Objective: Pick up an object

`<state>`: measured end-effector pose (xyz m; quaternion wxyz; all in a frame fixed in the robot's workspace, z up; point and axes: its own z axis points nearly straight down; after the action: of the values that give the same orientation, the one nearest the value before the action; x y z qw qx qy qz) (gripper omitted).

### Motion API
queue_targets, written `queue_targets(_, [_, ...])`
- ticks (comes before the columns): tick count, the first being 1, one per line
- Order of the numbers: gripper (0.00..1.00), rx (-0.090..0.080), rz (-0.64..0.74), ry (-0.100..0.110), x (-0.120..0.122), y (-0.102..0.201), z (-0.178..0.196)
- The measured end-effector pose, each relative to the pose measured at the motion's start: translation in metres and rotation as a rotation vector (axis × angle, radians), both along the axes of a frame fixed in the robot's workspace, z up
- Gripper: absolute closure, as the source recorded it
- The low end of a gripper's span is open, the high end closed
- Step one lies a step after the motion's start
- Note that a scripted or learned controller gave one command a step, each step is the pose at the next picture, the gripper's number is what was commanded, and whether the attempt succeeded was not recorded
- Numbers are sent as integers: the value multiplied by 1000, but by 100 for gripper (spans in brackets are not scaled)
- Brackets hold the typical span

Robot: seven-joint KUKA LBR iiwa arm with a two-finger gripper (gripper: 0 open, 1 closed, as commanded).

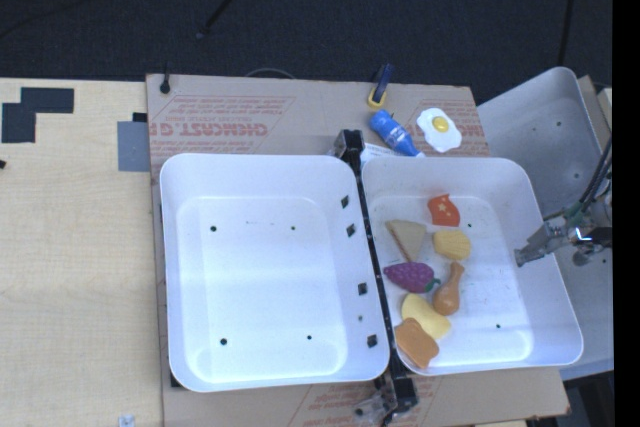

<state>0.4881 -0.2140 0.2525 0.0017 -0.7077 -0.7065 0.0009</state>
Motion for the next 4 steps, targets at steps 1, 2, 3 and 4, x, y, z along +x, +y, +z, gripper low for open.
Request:
queue_targets(1, [100, 1, -3, -2, 1, -1, 10])
queue_targets(2, [100, -5, 5, -13, 62, 12, 136])
queue_targets(3, [100, -4, 7, -18, 109, 55, 294])
queue_targets(4, [100, 2, -1, 10, 102, 25, 73])
